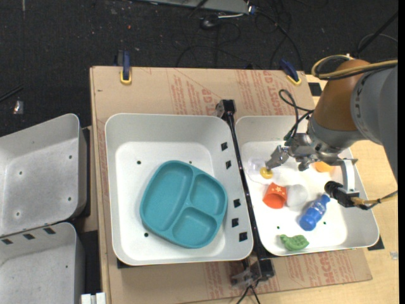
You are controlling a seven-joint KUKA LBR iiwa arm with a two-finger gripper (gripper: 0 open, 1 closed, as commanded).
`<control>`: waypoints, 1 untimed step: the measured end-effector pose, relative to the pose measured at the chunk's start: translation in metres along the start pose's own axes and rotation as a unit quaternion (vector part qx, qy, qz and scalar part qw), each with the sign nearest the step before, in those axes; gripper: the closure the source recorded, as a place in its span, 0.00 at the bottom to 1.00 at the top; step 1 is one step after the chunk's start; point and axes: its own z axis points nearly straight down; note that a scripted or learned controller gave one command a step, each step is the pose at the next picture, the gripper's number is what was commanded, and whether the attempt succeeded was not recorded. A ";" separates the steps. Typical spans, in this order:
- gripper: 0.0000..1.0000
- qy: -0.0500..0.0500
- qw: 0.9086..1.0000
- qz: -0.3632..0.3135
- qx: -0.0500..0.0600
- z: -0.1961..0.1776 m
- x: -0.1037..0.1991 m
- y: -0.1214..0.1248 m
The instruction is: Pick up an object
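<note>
Down at the near edge of the right bin sits a small green object, lumpy and low, looking soft enough to squash a little under a pinch. Just up from it lies a blue bottle on its side, tilted toward the bin's far right; that one looks light and smooth, likely to roll or slip, so across the body would be the place to grip it. Toward the middle of the bin there's an orange-red cup, apparently tipped over, with a pale translucent piece just beside it that is hard to make out. The cup looks rigid and light, and its rim would give a good purchase. Now the gripper is low over the far left part of the same bin, its fingers spread apart and pointing toward the divider, with nothing visibly between them. A small yellow piece lies right by the left fingertip, touching or nearly so; I cannot tell which. It's tiny and probably hard, easy to nudge away. An orange bit peeks out near the wrist, partly hidden. Over in the left bin a teal divided tray lies flat, broad and stiff, awkward for narrow fingers except at its rim. My read: the yellow piece is the target, grasp not yet made.
</note>
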 end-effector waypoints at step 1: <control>1.00 0.000 1.000 0.001 -0.002 -0.014 0.000 0.001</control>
